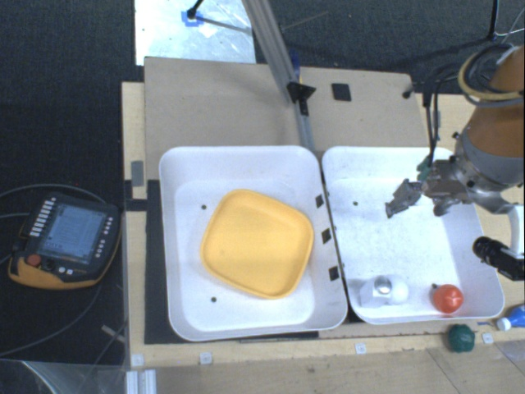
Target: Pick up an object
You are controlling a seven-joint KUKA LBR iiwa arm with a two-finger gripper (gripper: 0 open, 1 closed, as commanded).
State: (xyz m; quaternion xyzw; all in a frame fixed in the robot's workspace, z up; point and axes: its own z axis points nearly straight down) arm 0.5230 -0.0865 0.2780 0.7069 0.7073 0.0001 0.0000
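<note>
The left bin (184,302) holds a yellow square plate (257,242). In the right bin (361,179), a small white and silver object (385,290) lies at the near edge, with a red ball (447,298) to its right. My gripper (423,201) hangs over the middle right of this bin, farther back than both objects. It is open, and nothing sits between its fingers. The arm comes in from the right edge.
A green ball (461,337) and a blue item (513,320) lie on the bench outside the right bin's near corner. A black part (496,255) juts in at the right. A teach pendant (61,240) rests far left. A metal pole (275,48) slants behind the bins.
</note>
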